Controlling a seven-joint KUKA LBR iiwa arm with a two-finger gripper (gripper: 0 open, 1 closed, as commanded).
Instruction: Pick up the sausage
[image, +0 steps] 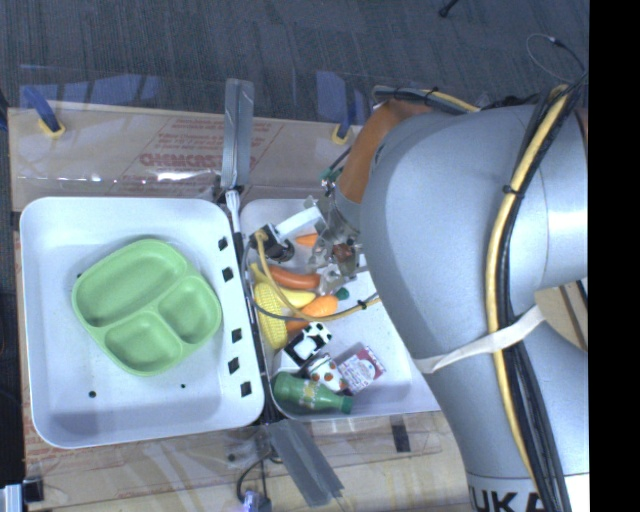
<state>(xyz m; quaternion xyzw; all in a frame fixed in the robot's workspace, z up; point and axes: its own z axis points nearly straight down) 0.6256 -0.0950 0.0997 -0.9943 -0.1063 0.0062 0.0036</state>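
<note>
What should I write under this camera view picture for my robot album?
The robot's claw reaches down over the sausage in the toy-food bin, beside a green plate in the left bin.

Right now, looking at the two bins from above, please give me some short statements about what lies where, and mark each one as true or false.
1. The green plate lies in the left bin. True.
2. The sausage lies on the green plate. False: it lies in the right bin, among the other toy food.
3. The tool is over the right bin. True.
4. The green bottle stands upright in the left bin. False: it lies on its side at the near edge of the right bin.
5. The green plate has three compartments. True.
6. The corn cob is in the left bin. False: it is in the right bin, just below the sausage.
</note>
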